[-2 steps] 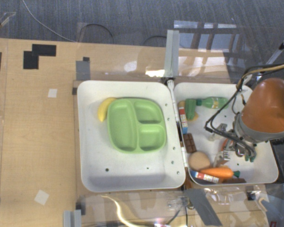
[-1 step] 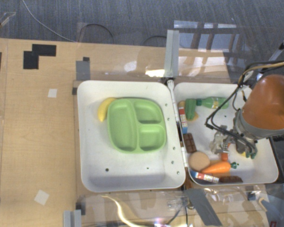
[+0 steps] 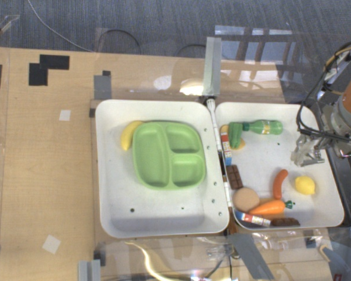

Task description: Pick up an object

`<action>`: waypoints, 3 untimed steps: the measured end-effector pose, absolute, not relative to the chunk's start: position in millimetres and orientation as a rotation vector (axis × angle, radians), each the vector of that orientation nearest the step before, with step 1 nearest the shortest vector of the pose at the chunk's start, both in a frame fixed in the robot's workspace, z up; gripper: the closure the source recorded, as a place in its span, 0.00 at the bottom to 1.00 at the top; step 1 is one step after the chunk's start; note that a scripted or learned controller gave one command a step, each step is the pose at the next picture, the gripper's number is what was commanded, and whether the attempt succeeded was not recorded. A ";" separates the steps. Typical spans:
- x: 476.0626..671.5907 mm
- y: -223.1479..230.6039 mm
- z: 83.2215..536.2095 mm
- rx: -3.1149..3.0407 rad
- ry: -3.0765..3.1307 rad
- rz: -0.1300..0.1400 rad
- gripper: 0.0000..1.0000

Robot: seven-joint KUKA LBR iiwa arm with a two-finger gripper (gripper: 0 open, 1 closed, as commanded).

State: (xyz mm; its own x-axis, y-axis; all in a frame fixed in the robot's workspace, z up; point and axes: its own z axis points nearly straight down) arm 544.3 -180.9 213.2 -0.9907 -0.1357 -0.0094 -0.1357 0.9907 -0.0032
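Metal two-finger claw (image 3: pixel 307 153) hangs over right white bin (image 3: pixel 316 113), nothing between its tips; can't tell if apart or together. Closest pick: small yellow plastic lemon (image 3: pixel 305 185) just below-left of claw. Red sausage (image 3: pixel 279 183) beyond, orange carrot (image 3: pixel 268 207) further. Best to centre over lemon, descend straight, avoid bin wall.

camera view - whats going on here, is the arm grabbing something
Nothing is grabbed yet. The gripper hangs over the right bin, just above the lemon and beside the sausage, with nothing visibly between its fingers. The green tray and banana lie untouched in the left bin.
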 end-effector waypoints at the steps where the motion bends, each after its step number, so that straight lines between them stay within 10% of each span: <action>1: 543.7 -179.9 211.2 -0.215 3.128 0.000 0.00; 2: 504.2 -182.6 96.1 -0.193 3.125 -0.003 0.00; 3: 503.0 -155.8 91.5 -0.344 3.101 -0.016 0.00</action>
State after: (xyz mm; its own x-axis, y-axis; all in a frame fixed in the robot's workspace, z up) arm 503.0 -155.8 91.5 -0.9755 -0.2190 -0.0200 -0.2188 0.9757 -0.0123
